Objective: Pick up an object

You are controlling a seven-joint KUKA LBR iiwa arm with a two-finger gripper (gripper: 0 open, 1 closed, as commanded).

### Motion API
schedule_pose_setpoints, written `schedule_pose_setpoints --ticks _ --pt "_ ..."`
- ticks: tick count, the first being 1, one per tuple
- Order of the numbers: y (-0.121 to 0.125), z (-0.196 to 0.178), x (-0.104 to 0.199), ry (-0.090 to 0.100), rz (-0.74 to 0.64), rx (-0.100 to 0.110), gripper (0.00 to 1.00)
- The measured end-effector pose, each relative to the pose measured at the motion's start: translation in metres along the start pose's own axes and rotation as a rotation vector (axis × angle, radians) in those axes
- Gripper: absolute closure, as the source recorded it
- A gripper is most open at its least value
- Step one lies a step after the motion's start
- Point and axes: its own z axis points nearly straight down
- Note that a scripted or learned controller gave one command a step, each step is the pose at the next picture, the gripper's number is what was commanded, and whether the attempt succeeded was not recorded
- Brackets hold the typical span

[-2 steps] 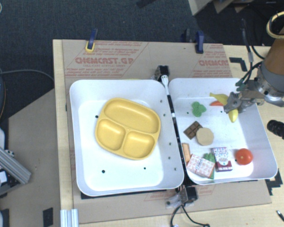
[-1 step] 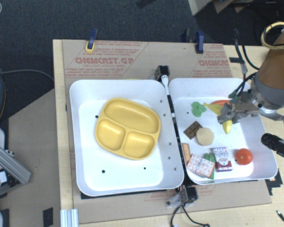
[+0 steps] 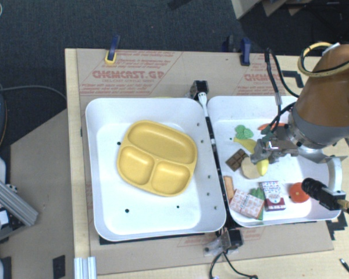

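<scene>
Reaching in from the right over the right bin (image 3: 221,118): grey arm (image 3: 326,106), wrist bent down. Below it, gripper (image 3: 266,150) low among clutter; finger spread impossible to tell. Just under the gripper, a small yellow piece (image 3: 262,167), likely light, hard, somewhat slick; best pinched across its narrow sides. Left of the gripper, a brown block (image 3: 237,158).
</scene>
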Motion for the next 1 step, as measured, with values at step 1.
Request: schedule_pose_setpoints --ticks 1 --pt "0.0011 -0.0095 0.0017 -0.003 0.002 -0.008 1.00"
